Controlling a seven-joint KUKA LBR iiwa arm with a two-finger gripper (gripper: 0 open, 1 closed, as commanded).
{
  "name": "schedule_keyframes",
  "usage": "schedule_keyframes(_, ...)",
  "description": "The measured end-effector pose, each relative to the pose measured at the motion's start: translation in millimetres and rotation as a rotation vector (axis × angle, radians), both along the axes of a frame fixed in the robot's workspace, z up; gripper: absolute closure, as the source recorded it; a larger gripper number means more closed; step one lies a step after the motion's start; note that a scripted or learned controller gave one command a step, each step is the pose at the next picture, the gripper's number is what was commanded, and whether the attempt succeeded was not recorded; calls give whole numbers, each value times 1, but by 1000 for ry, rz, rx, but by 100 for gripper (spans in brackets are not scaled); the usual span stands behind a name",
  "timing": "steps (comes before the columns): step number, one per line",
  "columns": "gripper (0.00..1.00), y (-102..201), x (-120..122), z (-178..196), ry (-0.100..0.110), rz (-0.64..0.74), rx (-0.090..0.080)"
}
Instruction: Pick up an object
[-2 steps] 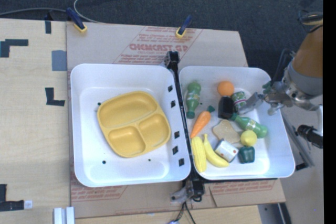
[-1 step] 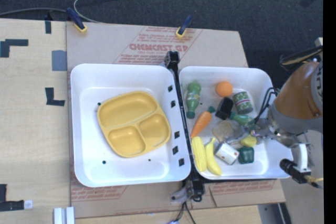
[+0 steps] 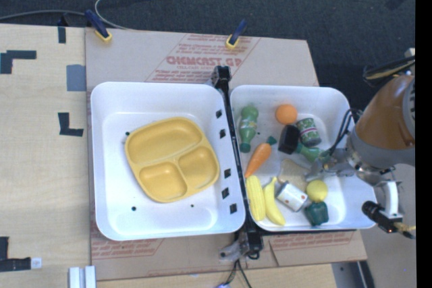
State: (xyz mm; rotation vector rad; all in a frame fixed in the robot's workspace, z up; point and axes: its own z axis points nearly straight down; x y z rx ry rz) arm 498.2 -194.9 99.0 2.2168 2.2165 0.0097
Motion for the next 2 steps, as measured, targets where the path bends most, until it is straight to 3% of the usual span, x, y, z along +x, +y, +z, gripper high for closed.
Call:
schedule_keyframes(1, 100, 55, 2, 71, 9, 2, 1)
schedule_keyframes(2, 0, 55, 2, 71, 10, 1, 1)
